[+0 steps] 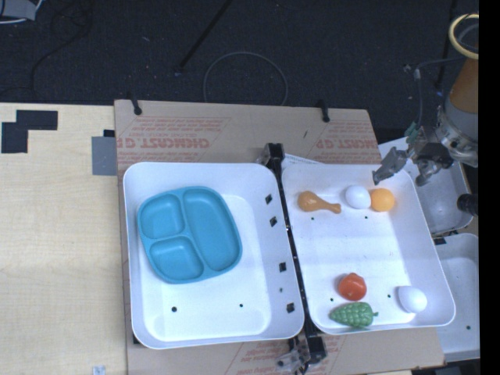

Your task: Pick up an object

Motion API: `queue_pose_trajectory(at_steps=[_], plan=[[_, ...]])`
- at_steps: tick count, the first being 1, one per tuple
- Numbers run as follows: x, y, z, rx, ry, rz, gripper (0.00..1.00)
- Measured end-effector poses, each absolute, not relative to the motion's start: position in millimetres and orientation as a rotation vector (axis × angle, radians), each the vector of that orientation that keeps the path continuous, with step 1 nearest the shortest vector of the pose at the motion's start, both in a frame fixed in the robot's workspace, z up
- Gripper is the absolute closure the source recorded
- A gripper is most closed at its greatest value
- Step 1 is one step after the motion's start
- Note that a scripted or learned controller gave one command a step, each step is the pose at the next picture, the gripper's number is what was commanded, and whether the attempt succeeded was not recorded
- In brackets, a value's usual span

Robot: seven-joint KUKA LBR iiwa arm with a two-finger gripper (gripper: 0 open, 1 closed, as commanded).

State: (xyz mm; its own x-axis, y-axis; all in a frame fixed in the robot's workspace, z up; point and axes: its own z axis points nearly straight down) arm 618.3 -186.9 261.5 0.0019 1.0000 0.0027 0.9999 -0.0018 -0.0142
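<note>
Hand (406, 166) hovering w/ fingers apart, gripping nothing, by right bin's (437, 244) far corner near orange ball (382, 200). Pick not begun yet.

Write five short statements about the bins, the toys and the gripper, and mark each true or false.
1. The blue three-compartment plastic tray lies in the left white bin. True.
2. The red toy tomato sits on the tray. False: it lies in the right white bin, near the green bumpy toy vegetable.
3. The two-finger gripper holds the orange ball. False: nothing is between its fingers; the ball lies in the bin.
4. The tan toy drumstick lies left of the small white ball. True.
5. The white toy egg touches the drumstick. False: they lie far apart.
</note>
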Motion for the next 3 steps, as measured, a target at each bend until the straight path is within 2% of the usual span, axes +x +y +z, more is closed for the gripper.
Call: queue_pose_trajectory(at_steps=[1, 2, 3], plan=[[620.4, -187, 269, -2.221, -2.221, 0.001, 0.00], [612.2, -193, 217, -2.217, -2.216, 0.007, 0.00], [621.7, -193, 161, -2.214, -2.221, 0.005, 0.00]])
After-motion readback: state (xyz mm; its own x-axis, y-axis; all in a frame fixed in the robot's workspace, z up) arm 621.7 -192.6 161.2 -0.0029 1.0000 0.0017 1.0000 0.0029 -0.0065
